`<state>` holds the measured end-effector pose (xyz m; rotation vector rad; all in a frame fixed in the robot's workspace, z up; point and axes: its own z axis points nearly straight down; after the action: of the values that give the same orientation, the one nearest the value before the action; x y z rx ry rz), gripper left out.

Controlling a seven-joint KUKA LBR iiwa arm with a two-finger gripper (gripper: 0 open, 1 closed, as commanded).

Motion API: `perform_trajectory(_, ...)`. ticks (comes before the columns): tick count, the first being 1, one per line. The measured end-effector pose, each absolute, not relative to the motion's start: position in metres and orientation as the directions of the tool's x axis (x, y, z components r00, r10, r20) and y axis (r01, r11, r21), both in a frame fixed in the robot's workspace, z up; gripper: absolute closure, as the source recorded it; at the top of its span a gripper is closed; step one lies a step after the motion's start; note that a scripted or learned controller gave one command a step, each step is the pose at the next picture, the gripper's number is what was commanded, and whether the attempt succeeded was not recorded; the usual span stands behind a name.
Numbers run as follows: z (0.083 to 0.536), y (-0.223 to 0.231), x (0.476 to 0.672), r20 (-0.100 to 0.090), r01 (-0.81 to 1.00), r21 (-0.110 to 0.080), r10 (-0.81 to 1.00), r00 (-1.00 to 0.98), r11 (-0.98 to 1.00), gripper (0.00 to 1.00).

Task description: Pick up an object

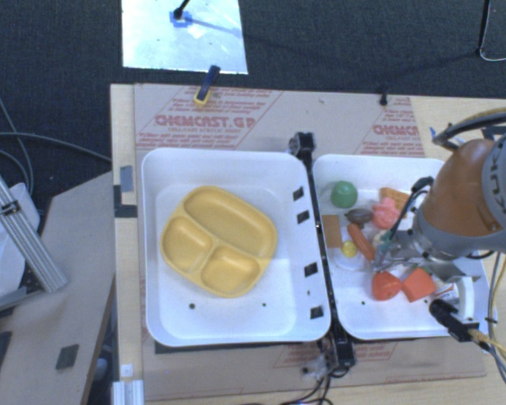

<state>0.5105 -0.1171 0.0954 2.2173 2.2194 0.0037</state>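
The arm (472,197) reaches in from three o'clock and hangs low over the right bin (354,319), its orange band sitting above the grey wrist. The tool (386,256) is down among a cluster of small toys near the middle of that bin; whether it is apart or together I cannot tell (the wrist and dark cabling hide most of it), and nothing can be seen gripped in it.

Around the tool, clock-wise: a green ball (344,194) at about eleven o'clock, a pink piece (385,213) and an orange-tan piece (394,197) at twelve, two red-orange blocks (403,285) at five to six, a small yellow ball (349,249) at nine, and a slim orange stick (361,241) lying tilted just beside the yellow ball. A grey piece (359,216) rests between the green ball and the stick.

The left bin (164,184) carries a yellow divided tray (219,241), three compartments, set at a slant near the bin's centre. Both bins rest on a surface (236,121) covered with printed protective sheet.
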Motion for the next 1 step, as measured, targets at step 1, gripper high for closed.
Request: perform_trajectory(1, 0.0949, -0.117, 0.5103, -0.001, 1.0, 0.004, 1.0, -0.001, 0.001, 0.0)
